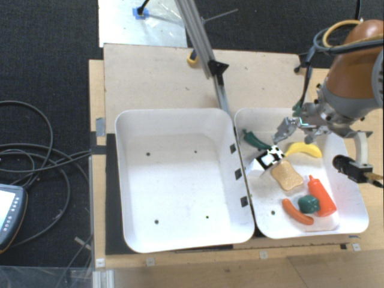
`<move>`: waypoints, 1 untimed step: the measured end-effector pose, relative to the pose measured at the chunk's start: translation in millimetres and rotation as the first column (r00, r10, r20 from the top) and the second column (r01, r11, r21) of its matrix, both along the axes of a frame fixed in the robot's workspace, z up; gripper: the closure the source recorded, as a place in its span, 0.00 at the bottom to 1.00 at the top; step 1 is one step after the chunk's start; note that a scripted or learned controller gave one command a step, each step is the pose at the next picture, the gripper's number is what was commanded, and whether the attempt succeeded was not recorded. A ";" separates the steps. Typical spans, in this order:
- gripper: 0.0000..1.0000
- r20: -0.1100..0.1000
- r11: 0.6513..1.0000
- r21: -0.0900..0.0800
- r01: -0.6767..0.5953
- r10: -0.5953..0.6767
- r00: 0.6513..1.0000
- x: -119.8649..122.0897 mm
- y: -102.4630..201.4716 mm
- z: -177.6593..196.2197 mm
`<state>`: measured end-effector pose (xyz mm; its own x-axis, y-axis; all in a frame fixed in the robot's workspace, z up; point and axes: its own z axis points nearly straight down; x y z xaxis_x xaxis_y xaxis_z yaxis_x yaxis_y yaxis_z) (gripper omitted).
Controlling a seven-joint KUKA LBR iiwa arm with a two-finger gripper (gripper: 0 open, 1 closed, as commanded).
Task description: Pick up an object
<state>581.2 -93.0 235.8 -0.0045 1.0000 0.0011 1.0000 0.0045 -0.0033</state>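
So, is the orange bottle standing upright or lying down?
Lying down. The orange bottle rests on its side on the floor of the right bin, cap end toward the banana, beside the green object.

Grey arm (354, 77) w/ orange band, yellow cable, metal wrist.

Two shallow white bins side by side on a tan bench (150, 77), left bin (174, 179), right bin (354, 215), slanted metal pole (195, 23) crossing the top, black cables (36, 155) on dark floor at left, grey pendant screen (9, 212) at the left edge
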 end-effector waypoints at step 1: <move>0.00 0.005 1.000 -0.001 0.001 -0.001 1.000 0.8 -0.3 2.5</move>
